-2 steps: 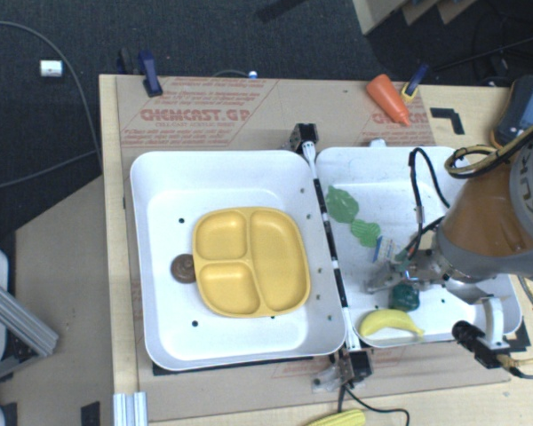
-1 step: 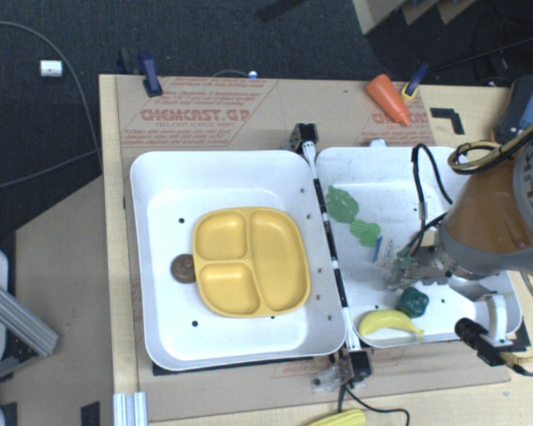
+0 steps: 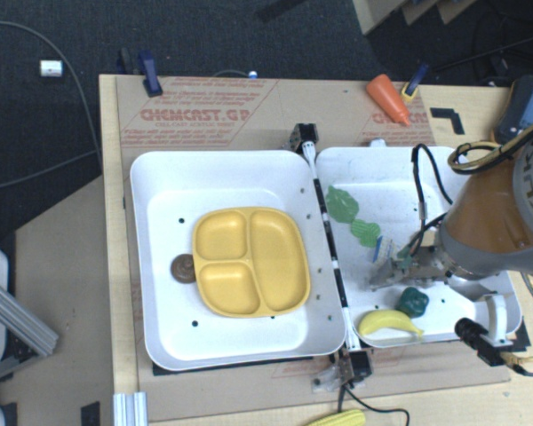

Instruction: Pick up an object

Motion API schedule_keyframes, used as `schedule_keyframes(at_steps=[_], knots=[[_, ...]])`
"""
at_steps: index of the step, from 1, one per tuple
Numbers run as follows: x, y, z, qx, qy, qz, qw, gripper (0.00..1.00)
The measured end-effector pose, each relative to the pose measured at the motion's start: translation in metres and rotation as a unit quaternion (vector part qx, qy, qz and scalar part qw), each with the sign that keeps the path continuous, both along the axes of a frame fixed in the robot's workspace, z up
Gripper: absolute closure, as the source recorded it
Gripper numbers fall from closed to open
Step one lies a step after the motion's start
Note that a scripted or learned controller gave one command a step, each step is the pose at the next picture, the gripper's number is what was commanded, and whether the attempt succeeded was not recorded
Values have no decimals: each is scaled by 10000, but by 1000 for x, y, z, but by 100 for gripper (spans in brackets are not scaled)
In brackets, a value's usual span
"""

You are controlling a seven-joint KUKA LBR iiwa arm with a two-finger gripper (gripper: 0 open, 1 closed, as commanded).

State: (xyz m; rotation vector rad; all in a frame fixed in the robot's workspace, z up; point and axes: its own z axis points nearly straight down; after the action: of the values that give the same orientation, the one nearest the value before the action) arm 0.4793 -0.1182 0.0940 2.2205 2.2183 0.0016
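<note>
we're in the right bin [image 3: 480,171] w/ the arm [image 3: 489,216] reaching in from the right, and the gripper [image 3: 400,269] sits low over the bin floor, just beside a dark green object [image 3: 414,302]. we can't tell the tool's state; it's a grey blur from this angle, so we don't call it a grasp.

candidates near us: the dark green object just below the gripper, the yellow banana [image 3: 389,324] at the bin's front edge, and two light green pieces [image 3: 343,206] further back toward the divider. there's also a thin blue bit [image 3: 377,248] near the gripper, too small to id. the left bin [image 3: 160,238] has a yellow divided plate [image 3: 250,262] w/ a brown round thing [image 3: 183,268] peeking from under its left edge; well apart from us, not worth the travel.

to do this step well, we judge:
- commit to one target, prob the dark green object since it's closest.
- centre over it before descending, so it ends up between the jaws, not nudged aside.
- watch the banana, it lies just beside the target and could get clipped or pushed into the wall.
- lift straight up and check sth is actually held before moving off.
</note>
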Motion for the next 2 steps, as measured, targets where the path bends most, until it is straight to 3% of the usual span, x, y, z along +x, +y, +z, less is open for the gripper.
schedule_keyframes(at_steps=[1,2], knots=[[71,-59,-5,-1,9,6,10000,0],[72,-59,5,-7,4,12,10000,100]])
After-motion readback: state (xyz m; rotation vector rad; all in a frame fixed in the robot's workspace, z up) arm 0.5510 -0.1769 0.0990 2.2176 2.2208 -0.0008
